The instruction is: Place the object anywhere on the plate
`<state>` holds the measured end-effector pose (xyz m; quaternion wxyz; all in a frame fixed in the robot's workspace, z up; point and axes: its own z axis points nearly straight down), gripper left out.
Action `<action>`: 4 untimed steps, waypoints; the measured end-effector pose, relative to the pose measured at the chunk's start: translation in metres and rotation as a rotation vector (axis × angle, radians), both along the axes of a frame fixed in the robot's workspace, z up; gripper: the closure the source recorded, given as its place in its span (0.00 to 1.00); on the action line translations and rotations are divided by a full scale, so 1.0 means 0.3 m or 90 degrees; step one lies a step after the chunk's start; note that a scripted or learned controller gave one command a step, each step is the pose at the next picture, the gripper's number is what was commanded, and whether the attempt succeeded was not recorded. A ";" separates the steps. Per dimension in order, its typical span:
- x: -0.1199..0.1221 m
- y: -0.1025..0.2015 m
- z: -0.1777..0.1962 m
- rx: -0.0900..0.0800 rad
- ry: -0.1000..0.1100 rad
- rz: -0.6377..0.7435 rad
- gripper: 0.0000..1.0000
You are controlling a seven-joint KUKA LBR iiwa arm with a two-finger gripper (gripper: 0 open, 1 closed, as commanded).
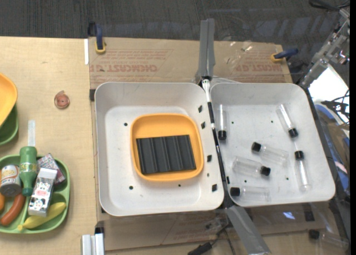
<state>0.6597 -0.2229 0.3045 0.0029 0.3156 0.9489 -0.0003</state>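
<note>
You cannot tell the tool's state. The vials [270,151] lie scattered in the right bin [250,115]. The plate [167,120], in the left bin [114,137], carries a black slab [167,155]. If a vial is meant, I judge that pick and placement both remain.

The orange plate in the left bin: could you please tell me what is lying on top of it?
A dark grey ribbed rectangular block lies flat on the orange plate, covering most of its middle. The plate surface beneath the block is hidden.
</note>
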 end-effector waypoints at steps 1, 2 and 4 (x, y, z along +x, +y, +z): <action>-0.034 0.002 0.060 0.000 0.000 0.217 0.00; -0.077 0.003 0.014 0.000 0.002 0.379 0.00; 0.002 0.004 0.034 -0.003 -0.001 0.814 0.00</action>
